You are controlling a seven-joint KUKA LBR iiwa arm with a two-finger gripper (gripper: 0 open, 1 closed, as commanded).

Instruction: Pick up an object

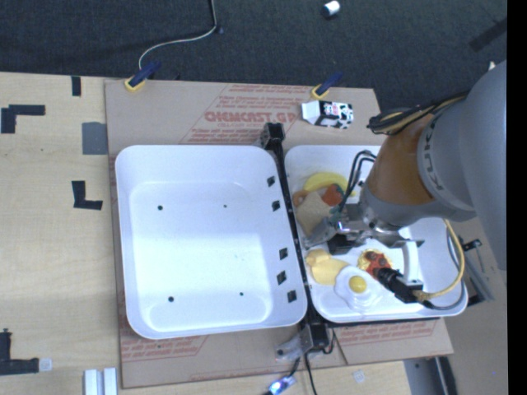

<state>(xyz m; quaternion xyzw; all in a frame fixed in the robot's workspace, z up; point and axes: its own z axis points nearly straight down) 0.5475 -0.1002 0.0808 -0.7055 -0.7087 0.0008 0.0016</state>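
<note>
So my end effector (346, 235) is parked low in the right bin (436, 309), right up against the divider side, and honestly I can't tell whether it's spread apart or pinched together. It's a dark clump under my wrist and the tips are buried in clutter.

Starting at the near edge of the worktop (165, 113): there's a white piece with a yellow centre, looks like a toy fried egg (356, 285), sitting near the bin's front rim. Just beside it toward the divider is a pale yellow lump (324, 265), which lies just in front of and a touch left of my end effector. That's my best bet for the pick, I reckon, since it's closest and looks roundish with no real long axis to line up on. A red-orange item (375, 261) sits right of it.

Farther back, a yellow curved thing (323, 181) and a red bit (332, 194) sit toward the bin's far edge.

Room is tight: divider wall on one side, toys crowding the rest. The left bin (198, 237) has a smooth white floor.
</note>
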